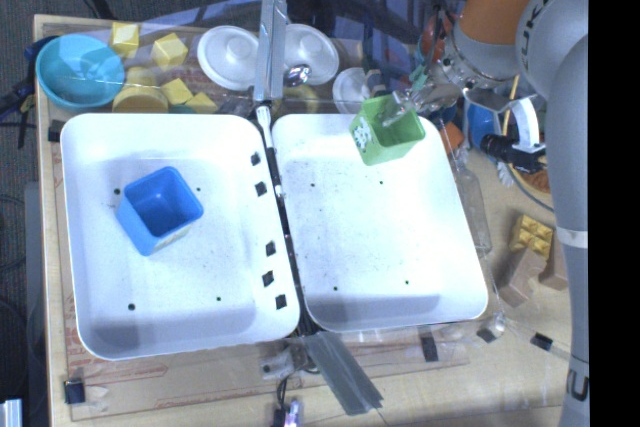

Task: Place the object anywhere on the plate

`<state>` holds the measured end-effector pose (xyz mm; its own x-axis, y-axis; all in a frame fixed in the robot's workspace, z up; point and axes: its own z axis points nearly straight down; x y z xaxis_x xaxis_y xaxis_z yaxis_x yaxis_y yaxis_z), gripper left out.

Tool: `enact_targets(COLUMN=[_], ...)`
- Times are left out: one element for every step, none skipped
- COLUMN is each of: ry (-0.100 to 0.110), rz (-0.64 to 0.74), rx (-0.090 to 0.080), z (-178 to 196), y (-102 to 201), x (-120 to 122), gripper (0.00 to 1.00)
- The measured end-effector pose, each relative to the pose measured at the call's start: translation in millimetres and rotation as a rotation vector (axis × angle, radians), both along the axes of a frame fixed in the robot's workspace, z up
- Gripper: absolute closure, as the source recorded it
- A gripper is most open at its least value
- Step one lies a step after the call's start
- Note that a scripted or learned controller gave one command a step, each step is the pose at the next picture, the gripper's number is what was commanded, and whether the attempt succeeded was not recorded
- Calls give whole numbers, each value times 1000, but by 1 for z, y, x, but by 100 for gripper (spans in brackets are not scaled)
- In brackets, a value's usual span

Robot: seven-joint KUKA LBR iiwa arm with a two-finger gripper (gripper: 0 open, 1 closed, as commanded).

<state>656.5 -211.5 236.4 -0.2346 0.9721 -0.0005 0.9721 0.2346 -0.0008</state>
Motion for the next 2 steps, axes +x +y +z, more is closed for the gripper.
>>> enact_targets(ry=[3, 3], rz=[36, 40], rx=[1, 0], z=[-21, -11], y=[70, 70], x=[0, 0], gripper=[100, 100])
